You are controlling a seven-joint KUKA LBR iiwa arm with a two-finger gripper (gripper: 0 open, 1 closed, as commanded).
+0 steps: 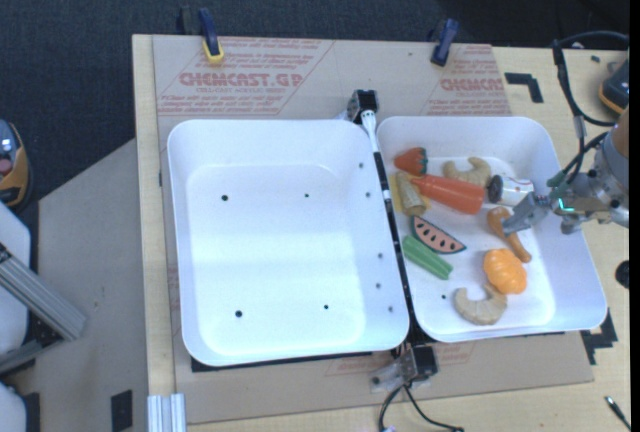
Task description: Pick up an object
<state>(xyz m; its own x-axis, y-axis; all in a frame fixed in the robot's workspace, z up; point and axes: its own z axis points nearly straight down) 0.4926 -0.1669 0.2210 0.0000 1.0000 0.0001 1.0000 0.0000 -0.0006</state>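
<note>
Two shallow, glossy white plastic bins with rounded corners are sitting side by side on the brown cardboard-covered worktop (300, 70). All places below are being given relative to the right-hand white bin (570, 305).

To its left, touching along a shared edge, the left-hand white bin (200, 320) is showing a smooth floor with a few small dark dots. Behind both bins, the cardboard is bearing red print reading "CHEMCAST GP", with smaller lines too fine to read. A blue clamp with a yellow tip (209, 33) and a second dark blue clamp (444, 41) are pinching the cardboard's far edge.

Inside the right-hand bin, toy food of smooth plastic is lying in a loose cluster:
- a long orange carrot with a green-tipped end (450, 190), at the centre;
- a flat watermelon slice, red with dark seeds and a green rind (438, 237), nearer the front;
- a green pod-shaped piece (428, 260), just in front of the slice;
- a rounded orange fruit (504, 272), front right;
- a curved beige piece (478, 305), at the front;
- another beige curved piece (468, 168), at the back.

The grey metal claw (528, 212) is hanging over the bin's right part, just beside the carrot's tip; whether it is open or closed cannot be told, and nothing is visibly gripped.
</note>
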